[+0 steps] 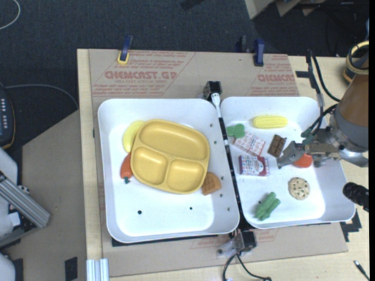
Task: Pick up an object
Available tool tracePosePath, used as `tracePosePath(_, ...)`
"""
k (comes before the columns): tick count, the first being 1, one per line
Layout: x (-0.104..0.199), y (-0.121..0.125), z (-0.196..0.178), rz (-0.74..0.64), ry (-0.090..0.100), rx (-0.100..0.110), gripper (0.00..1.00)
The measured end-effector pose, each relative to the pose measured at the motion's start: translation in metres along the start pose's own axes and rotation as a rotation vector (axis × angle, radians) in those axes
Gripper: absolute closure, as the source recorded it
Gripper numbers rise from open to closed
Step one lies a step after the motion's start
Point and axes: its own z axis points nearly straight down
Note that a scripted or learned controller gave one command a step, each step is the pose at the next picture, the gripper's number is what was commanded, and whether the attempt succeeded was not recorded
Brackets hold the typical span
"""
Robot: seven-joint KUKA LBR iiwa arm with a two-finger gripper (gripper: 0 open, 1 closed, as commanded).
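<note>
Several small toys lie loose in the right bin, and the hand, fingers apart with nothing between them, hangs low beside an orange piece, so lowering and closing looks like the next move.

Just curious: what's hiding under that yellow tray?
Poking out from under the tray: a banana, a carrot, a waffle. Their covered parts, and anything fully beneath, cannot be seen.
</note>
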Motion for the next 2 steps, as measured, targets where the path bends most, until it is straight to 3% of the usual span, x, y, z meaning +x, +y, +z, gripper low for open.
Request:
tracePosePath(1,0.0,0.002,-0.006,-0.003,-0.002,-0.012,0.0)
tracePosePath(2,-0.006,0.01,0.048,-0.001,-0.001,-0.006,0.0)
